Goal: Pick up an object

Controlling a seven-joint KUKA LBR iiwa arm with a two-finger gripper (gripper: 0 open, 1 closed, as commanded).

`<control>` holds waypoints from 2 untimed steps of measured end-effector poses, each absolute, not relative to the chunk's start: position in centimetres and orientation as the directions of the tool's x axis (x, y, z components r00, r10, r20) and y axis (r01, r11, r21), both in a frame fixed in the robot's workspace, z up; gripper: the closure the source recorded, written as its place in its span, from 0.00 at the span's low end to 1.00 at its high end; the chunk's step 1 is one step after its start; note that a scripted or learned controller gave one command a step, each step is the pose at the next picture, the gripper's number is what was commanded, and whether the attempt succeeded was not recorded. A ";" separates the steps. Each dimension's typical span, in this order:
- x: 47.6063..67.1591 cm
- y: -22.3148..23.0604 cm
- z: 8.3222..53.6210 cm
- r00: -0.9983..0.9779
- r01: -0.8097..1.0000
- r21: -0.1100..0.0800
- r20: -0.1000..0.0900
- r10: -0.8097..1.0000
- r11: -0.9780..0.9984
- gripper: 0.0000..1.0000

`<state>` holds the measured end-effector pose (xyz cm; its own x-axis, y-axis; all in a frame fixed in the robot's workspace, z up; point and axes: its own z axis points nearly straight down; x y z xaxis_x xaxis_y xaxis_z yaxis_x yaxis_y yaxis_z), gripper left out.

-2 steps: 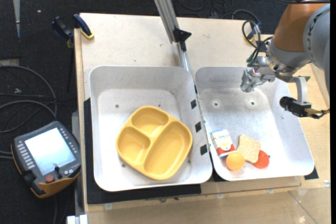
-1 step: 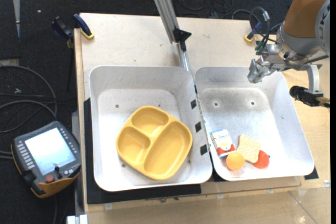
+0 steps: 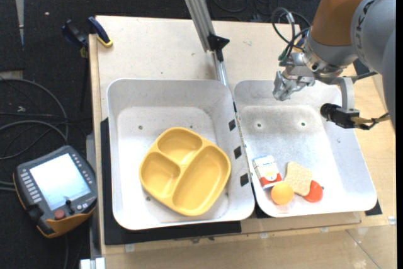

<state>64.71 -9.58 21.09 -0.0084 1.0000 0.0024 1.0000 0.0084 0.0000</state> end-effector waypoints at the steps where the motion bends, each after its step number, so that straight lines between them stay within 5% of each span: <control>1: 64.0 -4.7 22.4 -0.008 1.000 0.000 0.002 1.000 0.008 1.00; 2: 63.3 1.2 23.6 -0.009 1.000 0.001 0.002 1.000 0.009 1.00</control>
